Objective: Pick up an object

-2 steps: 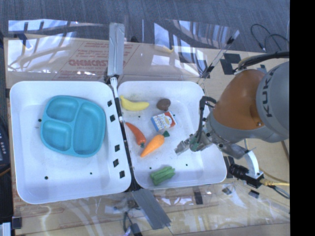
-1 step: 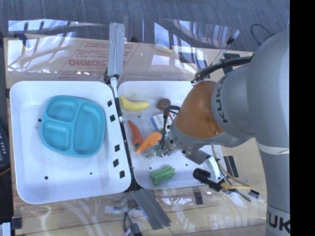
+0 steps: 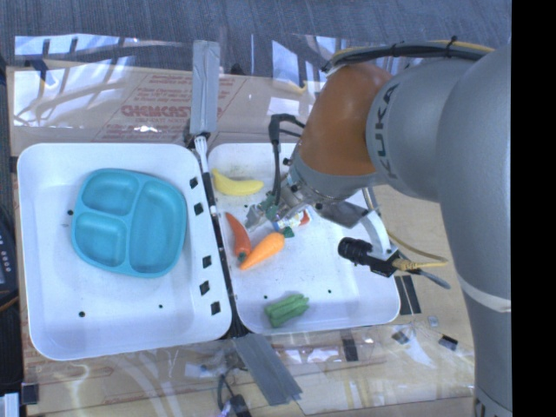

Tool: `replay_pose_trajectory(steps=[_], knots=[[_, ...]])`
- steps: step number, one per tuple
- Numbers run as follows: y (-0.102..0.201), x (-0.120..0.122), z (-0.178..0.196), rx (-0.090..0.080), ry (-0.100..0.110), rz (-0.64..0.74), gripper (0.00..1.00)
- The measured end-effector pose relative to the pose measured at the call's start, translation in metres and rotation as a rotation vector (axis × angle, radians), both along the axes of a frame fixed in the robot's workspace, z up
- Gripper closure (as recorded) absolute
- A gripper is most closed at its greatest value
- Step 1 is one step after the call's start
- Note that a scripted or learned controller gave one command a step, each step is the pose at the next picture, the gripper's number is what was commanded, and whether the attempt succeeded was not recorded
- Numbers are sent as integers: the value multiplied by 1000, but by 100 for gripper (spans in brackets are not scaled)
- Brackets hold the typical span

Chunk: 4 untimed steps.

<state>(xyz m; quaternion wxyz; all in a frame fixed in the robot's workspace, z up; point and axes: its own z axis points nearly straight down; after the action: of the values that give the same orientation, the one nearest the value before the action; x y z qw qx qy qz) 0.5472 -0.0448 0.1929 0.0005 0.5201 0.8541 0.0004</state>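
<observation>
Carrot (image 3: 263, 249) lies mid right bin (image 3: 347, 307), just beside a red pepper (image 3: 237, 234). Above it hovers the pincer (image 3: 276, 207), seemingly reaching down; whether its tips are apart, I cannot tell. Next comes a clean descent and closing.

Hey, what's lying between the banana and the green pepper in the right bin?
In the camera view, two carrots lie between the banana and the green pepper, on the right bin's floor.

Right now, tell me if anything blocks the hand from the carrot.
Nothing visible does. The hand sits just above the carrot in the right bin. A red pepper lies against the carrot's left side and could crowd a grasp.
</observation>
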Motion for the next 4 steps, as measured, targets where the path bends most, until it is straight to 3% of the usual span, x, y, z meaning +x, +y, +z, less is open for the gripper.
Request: replay_pose_trajectory(steps=[1,2,3,4], knots=[[-56,-6,-68,1,6,193,100],[-35,71,0,-1,0,103,100],[-35,71,-1,-1,1,104,0],[-54,-6,-102,1,5,309,0]])
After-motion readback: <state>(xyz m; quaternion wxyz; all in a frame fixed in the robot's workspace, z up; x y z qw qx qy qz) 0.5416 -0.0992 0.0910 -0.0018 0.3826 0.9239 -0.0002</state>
